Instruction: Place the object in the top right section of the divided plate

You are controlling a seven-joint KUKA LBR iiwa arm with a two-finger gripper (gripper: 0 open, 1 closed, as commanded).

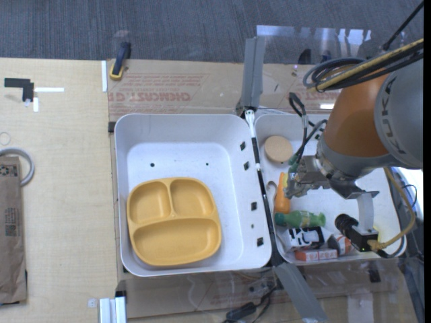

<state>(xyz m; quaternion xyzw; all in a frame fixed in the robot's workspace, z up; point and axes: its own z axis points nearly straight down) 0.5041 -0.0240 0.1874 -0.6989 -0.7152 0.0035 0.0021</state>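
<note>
A yellow divided plate (174, 221) lies in the left bin (135, 140), toward its front left. It has two small sections at the back and one large section at the front, all bare. My gripper (295, 182) hangs low in the right bin (394, 200), just over an orange and green item (281, 195) near that bin's left wall. The arm's grey and orange wrist covers the middle of that bin.
In the right bin, a round tan disc (277, 149) sits behind the gripper. In front of it lie a green bottle (301, 219), a black and white item (304, 235) and a red box (316, 254). A wall divides the two bins.
</note>
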